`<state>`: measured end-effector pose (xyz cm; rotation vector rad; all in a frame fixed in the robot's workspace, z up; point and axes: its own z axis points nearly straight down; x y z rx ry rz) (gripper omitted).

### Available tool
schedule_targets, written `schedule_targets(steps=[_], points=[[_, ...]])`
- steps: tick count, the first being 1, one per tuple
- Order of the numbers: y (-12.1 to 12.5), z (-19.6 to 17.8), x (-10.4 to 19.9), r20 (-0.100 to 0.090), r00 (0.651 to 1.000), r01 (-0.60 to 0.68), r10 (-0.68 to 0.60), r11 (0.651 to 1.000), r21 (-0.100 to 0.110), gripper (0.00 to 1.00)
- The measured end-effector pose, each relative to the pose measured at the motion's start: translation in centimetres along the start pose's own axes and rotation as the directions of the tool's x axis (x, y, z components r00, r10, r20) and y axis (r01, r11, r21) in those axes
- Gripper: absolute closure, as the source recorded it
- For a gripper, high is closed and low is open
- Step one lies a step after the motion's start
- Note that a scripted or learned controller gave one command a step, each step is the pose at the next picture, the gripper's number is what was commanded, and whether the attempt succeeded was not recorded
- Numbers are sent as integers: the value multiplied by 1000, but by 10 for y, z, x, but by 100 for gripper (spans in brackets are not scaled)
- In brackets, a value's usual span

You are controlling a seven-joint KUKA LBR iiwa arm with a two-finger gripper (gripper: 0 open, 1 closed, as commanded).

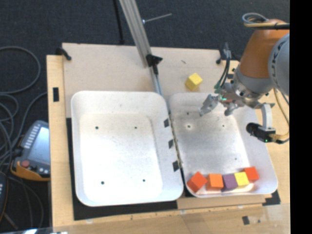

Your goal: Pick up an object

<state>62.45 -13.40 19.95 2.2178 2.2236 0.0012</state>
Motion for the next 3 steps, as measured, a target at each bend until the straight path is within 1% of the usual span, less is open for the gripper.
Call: schedule_targets(steps=[1,2,3], points=[[-74,-18,26,1,1000,-5,5,1000,1,0],[-127,4,62,-1,1000,-9,9,1000,5,0],[-138,-68,133,-3,1000,8,-8,1000,-7,0]])
